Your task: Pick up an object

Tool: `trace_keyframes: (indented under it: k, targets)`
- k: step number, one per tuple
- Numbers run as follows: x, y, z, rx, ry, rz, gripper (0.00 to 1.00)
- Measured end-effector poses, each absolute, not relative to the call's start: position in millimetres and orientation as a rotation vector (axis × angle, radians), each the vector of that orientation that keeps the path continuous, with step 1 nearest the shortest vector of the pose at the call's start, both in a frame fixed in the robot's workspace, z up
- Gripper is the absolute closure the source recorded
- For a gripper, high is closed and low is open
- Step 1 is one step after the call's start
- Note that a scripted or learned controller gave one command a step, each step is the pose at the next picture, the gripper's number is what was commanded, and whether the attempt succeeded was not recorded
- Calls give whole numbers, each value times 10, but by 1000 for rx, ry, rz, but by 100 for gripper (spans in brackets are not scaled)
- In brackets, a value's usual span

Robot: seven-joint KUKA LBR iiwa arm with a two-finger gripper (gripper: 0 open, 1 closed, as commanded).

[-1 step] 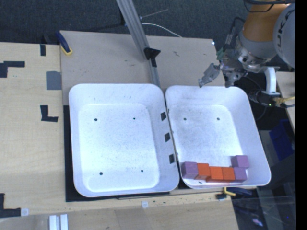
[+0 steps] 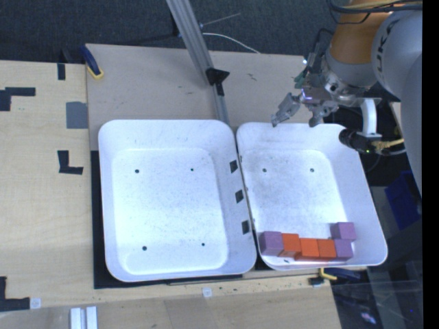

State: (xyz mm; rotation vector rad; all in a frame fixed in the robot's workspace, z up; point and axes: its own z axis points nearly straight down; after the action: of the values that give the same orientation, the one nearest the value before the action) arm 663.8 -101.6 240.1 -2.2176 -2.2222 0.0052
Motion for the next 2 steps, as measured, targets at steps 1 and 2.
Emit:
trace_keyframes:
  k: [1, 2]
  targets:
    - [6801, -1420, 1916, -2222, -2217, 9, 0]
    - [6354, -785, 2699, -2216, -2231, -8, 0]
